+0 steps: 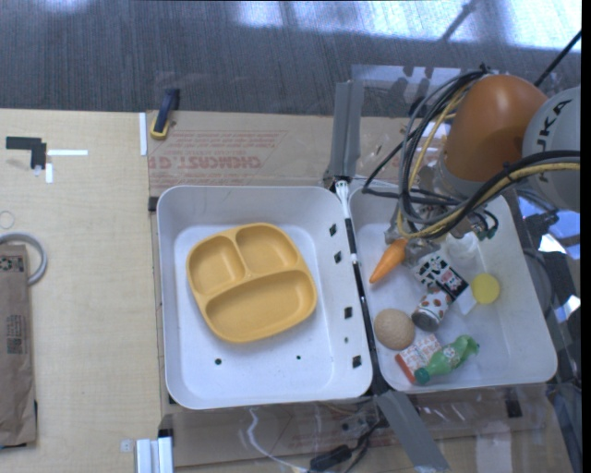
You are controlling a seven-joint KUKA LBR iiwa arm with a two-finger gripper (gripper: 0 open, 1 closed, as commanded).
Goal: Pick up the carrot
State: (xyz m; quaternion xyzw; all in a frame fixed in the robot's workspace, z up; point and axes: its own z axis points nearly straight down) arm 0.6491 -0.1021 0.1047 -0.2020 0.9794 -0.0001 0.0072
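Here we see two bins. The yellow plate sits in the left one. In the right one, the arm hangs at 12 o'clock. Its gripper touches the carrot's top end; we cannot tell its state. A ball lies at 6 o'clock from the carrot.

place: robotics lab | evidence: cabled arm, white bins, taped bench

A pale wooden bench spreads at the left, with a brown cardboard sheet lying behind the bins. Dark grey carpet runs along the top, where bluish light patches fall
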